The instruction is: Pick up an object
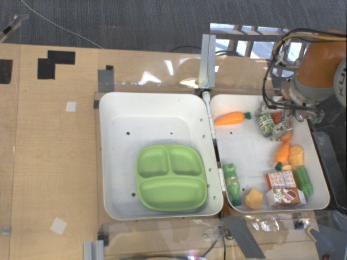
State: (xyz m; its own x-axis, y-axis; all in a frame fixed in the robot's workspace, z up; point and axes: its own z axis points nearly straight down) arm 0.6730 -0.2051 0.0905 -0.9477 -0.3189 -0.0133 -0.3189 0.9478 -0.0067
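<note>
Toys lie scattered in the right bin, which sits at the right of the frame beside the left bin on the wooden tabletop. A carrot lies near the right bin's upper left corner, apart from the rest. At the bin's upper right a green-and-white pack lies just under the gripper, with a small grey-and-red piece touching it on the right; whether either one sits between the fingers cannot be told, nor whether the fingers are spread or closed, since the wrist and cables cover them. Below that, along the right side, a second carrot stands slanted, touching a yellow ridged piece. Lower still a red-and-white carton lies near the bin's lower right corner, with a dark green vegetable just beside it against the right wall. A green bottle lies along the left wall near the bottom, and a yellow-orange lump rests just right of it. The arm comes in from the upper right of the frame, its orange band above the bin's far corner. In the left bin a green divided plate rests toward the lower right.
</note>
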